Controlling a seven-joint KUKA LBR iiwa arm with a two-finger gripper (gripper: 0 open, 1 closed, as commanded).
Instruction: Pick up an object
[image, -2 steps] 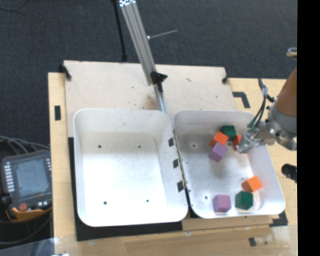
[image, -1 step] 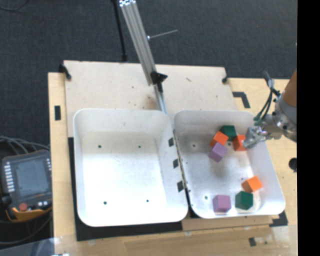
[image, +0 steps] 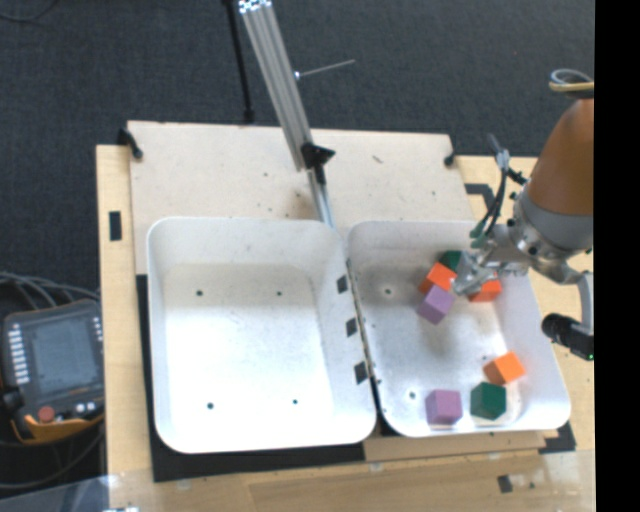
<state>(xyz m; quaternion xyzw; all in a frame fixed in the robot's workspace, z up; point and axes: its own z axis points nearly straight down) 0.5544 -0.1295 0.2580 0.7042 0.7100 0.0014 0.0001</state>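
Note:
The right bin (image: 400, 330) holds several small blocks. Near its far side an orange block (image: 441, 276), a purple block (image: 435, 304), a red-orange block (image: 487, 291) and a dark green block (image: 451, 260) lie close together. My gripper (image: 468, 281) is low over this cluster, between the orange block and the red-orange one. The arm's grey wrist and orange band (image: 565, 160) hang above the bin's right side and hide part of it. Nearer the front lie another orange block (image: 505, 368), a purple block (image: 443, 406) and a green block (image: 488, 401).
The left bin (image: 250, 330) adjoins the right bin along a shared wall (image: 352, 320). A slanted metal rail (image: 285, 90) rises behind the bins. A teach pendant (image: 52, 365) sits off the bench at the left.

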